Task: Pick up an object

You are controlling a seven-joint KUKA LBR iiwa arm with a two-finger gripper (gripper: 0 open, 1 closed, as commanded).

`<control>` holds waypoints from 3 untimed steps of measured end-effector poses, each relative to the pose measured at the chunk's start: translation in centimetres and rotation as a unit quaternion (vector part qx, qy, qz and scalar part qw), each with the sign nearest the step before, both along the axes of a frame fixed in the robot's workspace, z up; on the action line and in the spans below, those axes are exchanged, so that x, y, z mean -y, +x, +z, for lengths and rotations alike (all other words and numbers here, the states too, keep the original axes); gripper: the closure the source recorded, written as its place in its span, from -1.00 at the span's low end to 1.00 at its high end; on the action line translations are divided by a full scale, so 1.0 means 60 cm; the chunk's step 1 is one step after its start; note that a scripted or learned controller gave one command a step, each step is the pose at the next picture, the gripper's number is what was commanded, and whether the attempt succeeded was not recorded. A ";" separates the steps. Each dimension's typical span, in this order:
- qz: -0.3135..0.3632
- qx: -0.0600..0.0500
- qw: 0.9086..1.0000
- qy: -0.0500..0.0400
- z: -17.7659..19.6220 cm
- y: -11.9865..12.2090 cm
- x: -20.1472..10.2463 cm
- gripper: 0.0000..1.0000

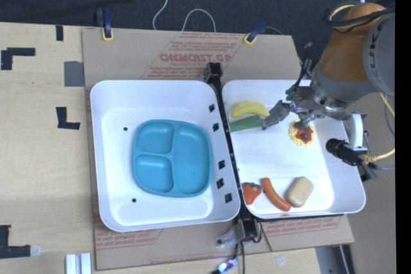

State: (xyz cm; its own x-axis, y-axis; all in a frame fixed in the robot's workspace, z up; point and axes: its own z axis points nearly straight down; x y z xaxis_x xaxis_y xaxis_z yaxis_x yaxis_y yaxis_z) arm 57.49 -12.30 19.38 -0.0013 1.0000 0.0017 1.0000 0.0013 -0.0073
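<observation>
My gripper (288,119) hangs over the back half of the right bin (343,192), open, with nothing between its fingers. One dark finger (274,115) points left toward a yellow banana (249,110) and the green piece (244,124) under it. Just below the other finger lies a small yellow and red toy (300,134). At the bin's front lie a red pepper (252,192), an orange sausage (275,195) and a tan bread roll (299,191).
The left bin (106,138) holds a blue divided plate (172,158). A black divider (222,138) with clips runs between the bins. The grey arm with its orange band (350,51) comes in from the right, above the right bin's far corner.
</observation>
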 end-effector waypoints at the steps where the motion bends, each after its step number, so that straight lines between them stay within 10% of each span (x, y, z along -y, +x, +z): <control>1: 0.000 0.003 1.000 0.000 0.004 0.002 0.000 -1.00; 3: 0.000 0.003 1.000 -0.002 -0.186 -0.003 -0.010 -1.00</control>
